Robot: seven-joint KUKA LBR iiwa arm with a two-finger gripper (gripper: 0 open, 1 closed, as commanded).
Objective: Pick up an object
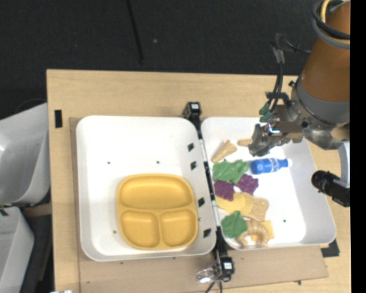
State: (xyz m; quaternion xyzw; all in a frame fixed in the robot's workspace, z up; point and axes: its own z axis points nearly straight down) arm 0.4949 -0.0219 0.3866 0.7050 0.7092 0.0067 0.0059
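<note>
Two white bins: the one under the gripper (263,138) holds a blue bottle (269,165) and toy foods (239,194) just below it; the far one (97,133) holds a yellow tray (157,210).

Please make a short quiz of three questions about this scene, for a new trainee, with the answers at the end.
1. True or false: the yellow divided tray lies in the left bin.
2. Which object lies nearest below the gripper? A) blue bottle B) purple toy grapes C) yellow divided tray
3. Fill in: the heap of toy food lies in the ____ bin.

Key: 1 true. 2 A. 3 right; it sits against the inner wall of the right bin.
</note>
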